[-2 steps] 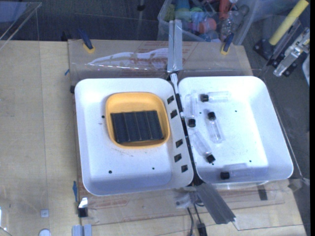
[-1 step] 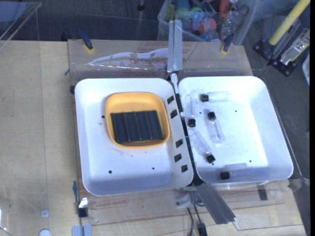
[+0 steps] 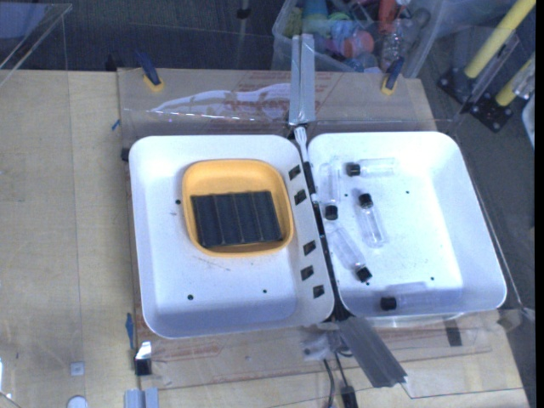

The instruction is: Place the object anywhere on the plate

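Observation:
A yellow, rounded-square plate [image 3: 231,171] lies in the left white bin [image 3: 170,279], toward its back. A dark grey ribbed rectangular block [image 3: 236,219] rests flat on the plate, covering most of its front half. In the right white bin [image 3: 446,228] lie several clear vials with black caps. One vial [image 3: 367,168] is near the back and another [image 3: 371,221] is in the middle. A third vial [image 3: 348,257] lies near the divider.
A divider strip with black tabs [image 3: 308,228] runs between the two bins. A clear box of colourful toys [image 3: 361,11] stands behind the bins. Blue clamps [image 3: 151,76] hold a plastic sheet at the back. Bare wooden bench lies to the left.

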Available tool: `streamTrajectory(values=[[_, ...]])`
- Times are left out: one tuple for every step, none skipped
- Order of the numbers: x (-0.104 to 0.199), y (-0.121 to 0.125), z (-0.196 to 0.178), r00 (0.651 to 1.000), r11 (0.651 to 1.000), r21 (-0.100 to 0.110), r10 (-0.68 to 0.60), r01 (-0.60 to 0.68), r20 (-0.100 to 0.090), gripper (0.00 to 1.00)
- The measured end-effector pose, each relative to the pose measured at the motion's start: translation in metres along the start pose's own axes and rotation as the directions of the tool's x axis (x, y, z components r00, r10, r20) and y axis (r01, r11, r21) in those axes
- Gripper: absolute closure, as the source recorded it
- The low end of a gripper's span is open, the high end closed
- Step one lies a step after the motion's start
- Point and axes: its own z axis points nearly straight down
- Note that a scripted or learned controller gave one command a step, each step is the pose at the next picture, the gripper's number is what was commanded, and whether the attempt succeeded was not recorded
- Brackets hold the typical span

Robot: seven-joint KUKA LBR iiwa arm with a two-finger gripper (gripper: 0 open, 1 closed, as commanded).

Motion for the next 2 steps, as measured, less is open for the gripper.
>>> streamTrajectory(values=[[0.000,0.000,0.000,1.000,1.000,0.000,0.000,0.000,0.000,0.00],[-0.007,0.006,0.115,0.978,0.978,-0.001,-0.211,0.211,-0.006,0.00]])
